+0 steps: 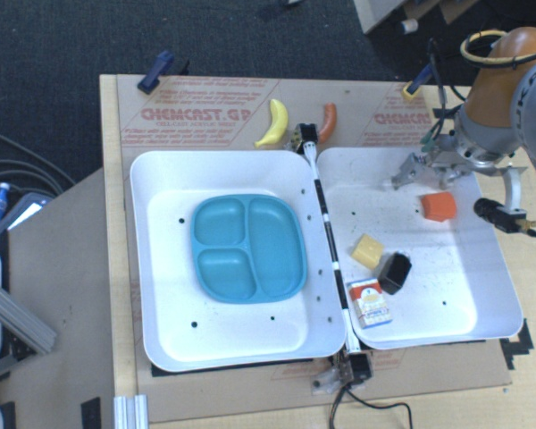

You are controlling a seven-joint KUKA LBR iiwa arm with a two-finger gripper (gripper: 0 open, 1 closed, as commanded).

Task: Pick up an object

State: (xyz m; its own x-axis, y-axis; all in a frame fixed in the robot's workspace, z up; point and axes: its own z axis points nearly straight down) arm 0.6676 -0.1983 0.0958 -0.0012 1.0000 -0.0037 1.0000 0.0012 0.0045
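Observation:
My gripper hangs over the back of the right bin, open, with nothing between its fingers. An orange block lies just in front of it, apart from the fingertips. Nearer the front of the same bin lie a yellow block, a black object touching it on the right, and a small red and white carton by the front left corner.
The left bin holds a blue divided plate. A banana and an orange sausage-shaped toy lie on the bench behind the bins. A black divider runs between the bins.

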